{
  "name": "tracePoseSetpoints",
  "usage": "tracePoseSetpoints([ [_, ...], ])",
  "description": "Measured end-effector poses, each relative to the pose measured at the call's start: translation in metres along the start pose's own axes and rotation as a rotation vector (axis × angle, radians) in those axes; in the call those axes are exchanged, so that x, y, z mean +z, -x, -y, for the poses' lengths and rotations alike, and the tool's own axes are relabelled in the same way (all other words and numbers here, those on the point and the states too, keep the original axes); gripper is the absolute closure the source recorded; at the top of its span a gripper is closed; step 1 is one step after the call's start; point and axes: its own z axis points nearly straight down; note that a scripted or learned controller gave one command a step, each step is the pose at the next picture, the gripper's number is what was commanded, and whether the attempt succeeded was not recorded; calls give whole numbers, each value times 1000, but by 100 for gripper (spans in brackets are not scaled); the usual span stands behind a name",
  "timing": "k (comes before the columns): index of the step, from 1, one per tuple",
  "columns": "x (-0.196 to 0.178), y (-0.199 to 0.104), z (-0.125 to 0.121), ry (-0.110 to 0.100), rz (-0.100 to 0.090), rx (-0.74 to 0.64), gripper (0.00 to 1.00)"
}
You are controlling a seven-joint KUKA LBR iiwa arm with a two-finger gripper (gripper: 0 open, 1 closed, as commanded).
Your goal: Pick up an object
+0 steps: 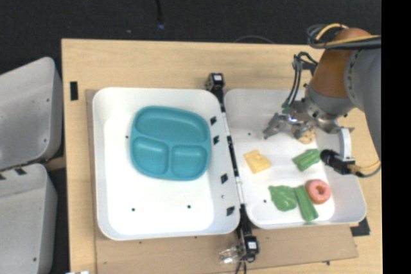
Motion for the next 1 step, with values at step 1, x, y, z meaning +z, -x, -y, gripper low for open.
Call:
tracePoseSetpoints([
  [1,-12,1,-1,4,1,2,100],
])
